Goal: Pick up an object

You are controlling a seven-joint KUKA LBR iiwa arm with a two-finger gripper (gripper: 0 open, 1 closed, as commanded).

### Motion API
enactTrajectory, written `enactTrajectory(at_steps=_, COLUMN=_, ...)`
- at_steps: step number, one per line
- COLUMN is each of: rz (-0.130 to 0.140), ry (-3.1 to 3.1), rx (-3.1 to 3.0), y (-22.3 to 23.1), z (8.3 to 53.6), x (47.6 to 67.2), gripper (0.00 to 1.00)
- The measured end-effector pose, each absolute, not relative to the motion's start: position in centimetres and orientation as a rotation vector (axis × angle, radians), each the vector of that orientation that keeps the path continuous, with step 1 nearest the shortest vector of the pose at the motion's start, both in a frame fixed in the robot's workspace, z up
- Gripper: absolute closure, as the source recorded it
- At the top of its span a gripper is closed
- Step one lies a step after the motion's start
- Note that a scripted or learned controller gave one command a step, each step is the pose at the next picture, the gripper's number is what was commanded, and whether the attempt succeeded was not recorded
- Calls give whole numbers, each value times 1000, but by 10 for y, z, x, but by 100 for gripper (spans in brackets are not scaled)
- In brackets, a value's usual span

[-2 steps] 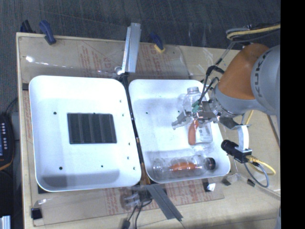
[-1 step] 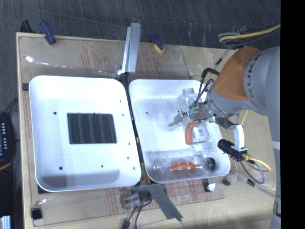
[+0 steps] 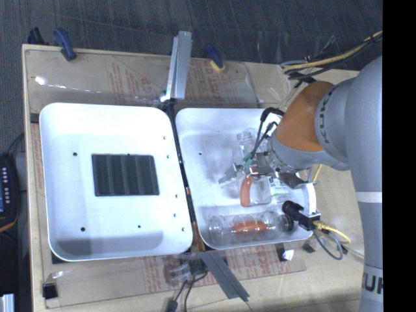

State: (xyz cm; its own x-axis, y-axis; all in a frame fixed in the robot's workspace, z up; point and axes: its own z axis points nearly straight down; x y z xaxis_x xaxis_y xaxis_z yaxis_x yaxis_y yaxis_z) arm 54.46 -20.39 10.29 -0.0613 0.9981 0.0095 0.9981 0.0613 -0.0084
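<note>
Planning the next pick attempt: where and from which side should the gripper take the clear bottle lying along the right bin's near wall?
Probably at the clear bottle's middle, coming straight down from above. It lies on its side along the near wall of the right bin, so the fingers should close across its narrow width. The dark cap end looks too small, and the wall blocks a sideways approach.

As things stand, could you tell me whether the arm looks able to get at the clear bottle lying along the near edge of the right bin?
Probably yes: the bottle lies uncovered, with the gripper just above it in the same bin.
</note>
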Motion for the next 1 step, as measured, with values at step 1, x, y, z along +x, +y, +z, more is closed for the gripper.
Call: enactTrajectory(at_steps=1, rz=1, ry=-2637, rx=-1707, y=-207, z=92, x=595, gripper=0)
